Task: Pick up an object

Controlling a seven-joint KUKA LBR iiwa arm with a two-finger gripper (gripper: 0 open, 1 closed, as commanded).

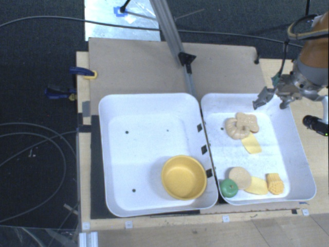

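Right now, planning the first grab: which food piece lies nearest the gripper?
The beige lumpy piece, top of the right bin; it lies closest to the gripper.

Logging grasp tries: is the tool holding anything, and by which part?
Nothing is held. The tool hangs open above the right bin's far edge, apart from the toys.

Robotics lab: clamped bench [154,66]; floor cables [36,153]

Two white bins [154,107]. Yellow bowl [184,177]. Green ball [229,188]. Beige lumpy pieces [241,125]. Pale yellow wedge [252,144]. Orange-yellow ridged piece [275,183]. Tan desk [139,66]. Grey claw [273,100]. Blue clamp [82,72] with yellow tip.
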